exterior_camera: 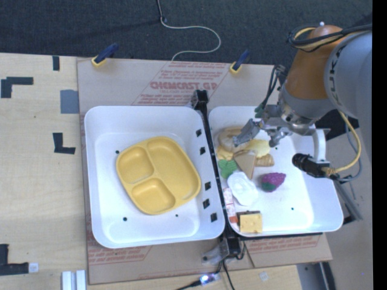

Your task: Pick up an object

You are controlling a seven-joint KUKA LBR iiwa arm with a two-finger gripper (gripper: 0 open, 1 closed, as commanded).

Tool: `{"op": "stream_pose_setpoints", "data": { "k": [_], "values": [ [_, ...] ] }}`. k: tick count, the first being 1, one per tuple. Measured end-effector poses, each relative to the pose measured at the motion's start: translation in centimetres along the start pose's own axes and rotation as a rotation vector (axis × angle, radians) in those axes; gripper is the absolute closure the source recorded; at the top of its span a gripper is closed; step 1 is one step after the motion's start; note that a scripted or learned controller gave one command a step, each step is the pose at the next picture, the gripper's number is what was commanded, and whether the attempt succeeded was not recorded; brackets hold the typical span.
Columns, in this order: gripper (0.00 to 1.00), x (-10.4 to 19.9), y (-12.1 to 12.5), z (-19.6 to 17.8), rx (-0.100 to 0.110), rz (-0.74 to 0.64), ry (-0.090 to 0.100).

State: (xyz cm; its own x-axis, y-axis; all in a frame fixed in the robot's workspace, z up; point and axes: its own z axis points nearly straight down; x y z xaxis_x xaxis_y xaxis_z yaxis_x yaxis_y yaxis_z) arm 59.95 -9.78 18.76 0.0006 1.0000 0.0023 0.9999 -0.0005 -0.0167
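"That yellow block (251,222) sits at the near edge of the right bin (314,213)."

"The gripper (261,133) hangs over the pile further back, fingers spread with nothing between them."

"Tan wedge (246,161), purple bunch (272,180) and white piece (242,188) are crowded close. It could pinch two, or nudge one aside."

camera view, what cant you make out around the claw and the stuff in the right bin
- Claw: camera view; whether it grips anything is unclear, as its fingers blur into the pile beneath.
- Pale items under the claw: overlapping and too small to identify.
- Purple object: too small and blurred to name.
- Items along the divider: tiny, labels unreadable.
- Arm: cut off by the right edge.
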Motion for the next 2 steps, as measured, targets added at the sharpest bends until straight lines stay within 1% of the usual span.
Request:
{"op": "stream_pose_setpoints", "data": {
  "k": [1,2],
  "values": [
    [0.00,0.0,0.3,-0.7,-0.013,-0.003,-0.002],
    [0.00,-0.7,-0.2,4.3,-0.008,-0.001,-0.002]
  ]
}}
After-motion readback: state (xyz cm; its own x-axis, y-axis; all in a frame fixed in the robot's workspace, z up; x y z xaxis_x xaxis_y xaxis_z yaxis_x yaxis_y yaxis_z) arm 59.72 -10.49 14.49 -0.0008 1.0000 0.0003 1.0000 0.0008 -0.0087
